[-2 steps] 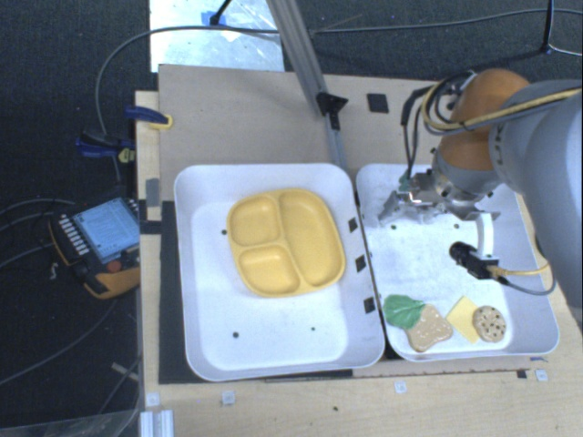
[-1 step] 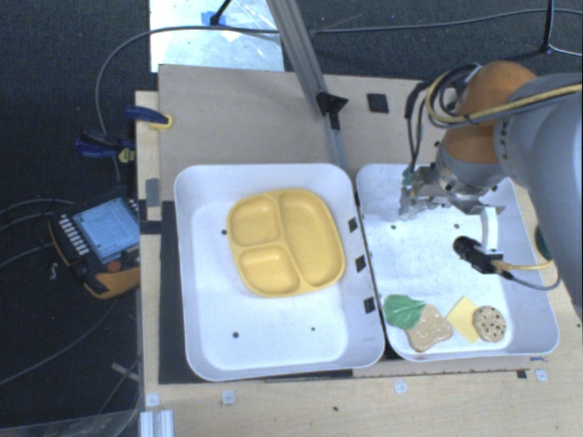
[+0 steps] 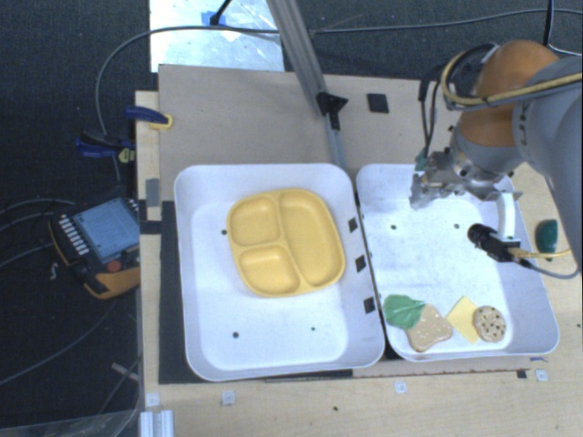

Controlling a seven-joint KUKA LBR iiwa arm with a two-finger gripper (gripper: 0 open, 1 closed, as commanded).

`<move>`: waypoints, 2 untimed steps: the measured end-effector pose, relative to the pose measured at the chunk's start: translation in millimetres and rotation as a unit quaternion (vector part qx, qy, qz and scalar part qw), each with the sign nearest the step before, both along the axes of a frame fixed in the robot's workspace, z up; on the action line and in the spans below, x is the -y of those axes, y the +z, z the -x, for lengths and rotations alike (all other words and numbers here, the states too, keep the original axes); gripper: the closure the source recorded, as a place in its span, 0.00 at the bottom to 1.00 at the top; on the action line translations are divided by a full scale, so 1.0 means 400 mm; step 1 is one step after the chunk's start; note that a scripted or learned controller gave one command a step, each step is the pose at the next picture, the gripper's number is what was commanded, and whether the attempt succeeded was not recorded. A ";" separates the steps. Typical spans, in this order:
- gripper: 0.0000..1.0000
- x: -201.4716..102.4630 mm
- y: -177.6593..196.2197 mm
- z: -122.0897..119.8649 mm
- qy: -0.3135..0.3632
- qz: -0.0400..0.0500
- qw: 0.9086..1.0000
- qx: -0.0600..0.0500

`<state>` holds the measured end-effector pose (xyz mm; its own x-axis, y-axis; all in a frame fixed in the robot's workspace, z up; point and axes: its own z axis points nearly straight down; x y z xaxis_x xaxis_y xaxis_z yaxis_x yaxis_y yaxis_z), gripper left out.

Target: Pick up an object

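Several toy food pieces lie at the front of the right bin: a green leaf, a tan slice of bread, a yellow cheese square and a round speckled cookie. My gripper hangs over the back of the right bin, near its far left corner, well away from the food pieces. Nothing shows in its grasp. The grey arm with its orange band comes in from the right above the bin.
The left bin holds a yellow divided plate. A black-tipped fitting with a white bar juts over the right bin's right side. A grey pole slants across the back. Cables and a handheld controller lie left of the bench.
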<state>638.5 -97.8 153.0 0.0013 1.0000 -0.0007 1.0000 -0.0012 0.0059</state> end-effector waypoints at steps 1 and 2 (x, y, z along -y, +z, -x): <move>1.00 -0.001 0.117 -0.022 0.003 0.000 1.000 0.000; 1.00 -0.001 0.238 -0.026 0.004 0.000 1.000 0.001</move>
